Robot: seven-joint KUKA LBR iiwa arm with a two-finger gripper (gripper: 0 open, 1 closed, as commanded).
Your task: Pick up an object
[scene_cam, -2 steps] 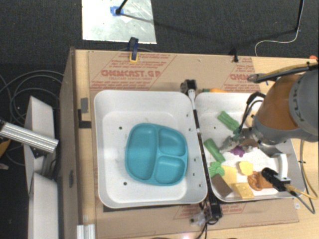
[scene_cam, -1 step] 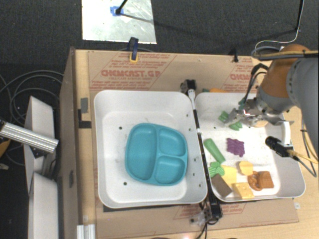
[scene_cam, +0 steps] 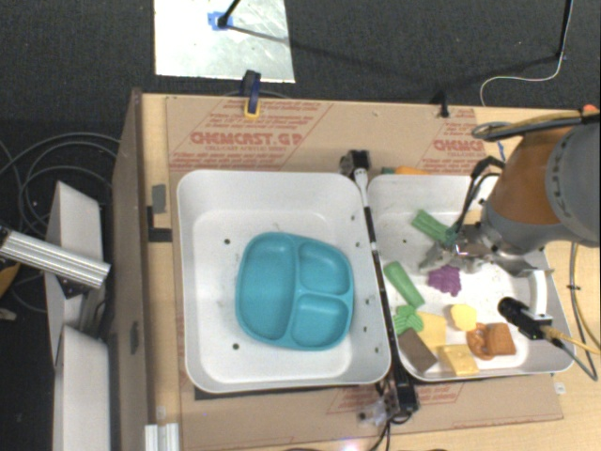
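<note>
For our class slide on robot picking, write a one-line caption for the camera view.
Robot arm reaching into the right bin of toy food, gripper near a purple piece; blue divided plate in the left bin.

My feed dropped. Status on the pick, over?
Gripper low in right bin, over the purple toy. Nothing seen held. Green block close beside. Blue plate in left bin.

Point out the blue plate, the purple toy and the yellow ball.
blue plate (scene_cam: pixel 293 291), camera view, its middle divider.
purple toy (scene_cam: pixel 445 278), camera view, its centre.
yellow ball (scene_cam: pixel 463 317), camera view, its top.
</note>
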